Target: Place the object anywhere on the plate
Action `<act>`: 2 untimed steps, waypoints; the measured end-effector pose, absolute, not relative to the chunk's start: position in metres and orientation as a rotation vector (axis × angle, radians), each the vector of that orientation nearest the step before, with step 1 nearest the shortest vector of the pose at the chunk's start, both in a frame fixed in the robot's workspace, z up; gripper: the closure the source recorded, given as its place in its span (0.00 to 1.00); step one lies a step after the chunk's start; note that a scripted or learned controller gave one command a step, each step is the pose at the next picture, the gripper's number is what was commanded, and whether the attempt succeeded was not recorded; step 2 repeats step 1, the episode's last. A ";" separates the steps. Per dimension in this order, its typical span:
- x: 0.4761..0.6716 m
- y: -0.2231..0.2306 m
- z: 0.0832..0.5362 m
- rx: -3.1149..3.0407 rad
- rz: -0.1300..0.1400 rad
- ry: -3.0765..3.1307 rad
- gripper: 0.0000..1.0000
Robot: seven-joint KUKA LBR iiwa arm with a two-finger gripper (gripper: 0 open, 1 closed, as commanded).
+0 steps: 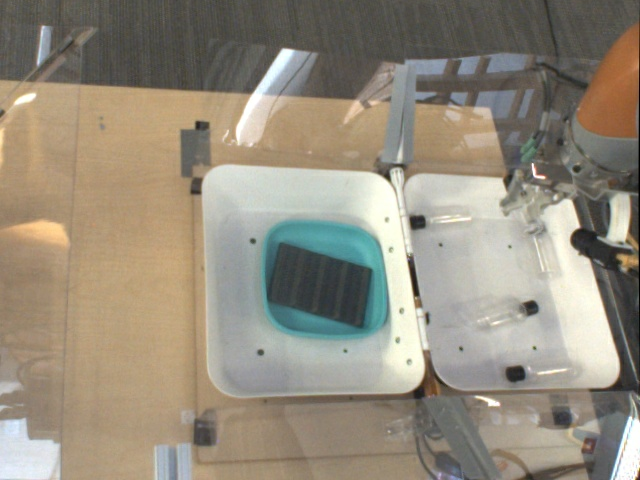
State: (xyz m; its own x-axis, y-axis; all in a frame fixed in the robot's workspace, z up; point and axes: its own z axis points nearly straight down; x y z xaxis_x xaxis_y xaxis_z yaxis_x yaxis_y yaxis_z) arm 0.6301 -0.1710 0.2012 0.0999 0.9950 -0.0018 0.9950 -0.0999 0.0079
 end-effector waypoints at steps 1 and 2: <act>0.630 -0.171 0.201 2.325 0.006 2.103 0.00; 0.630 -0.171 0.201 2.325 0.006 2.103 0.00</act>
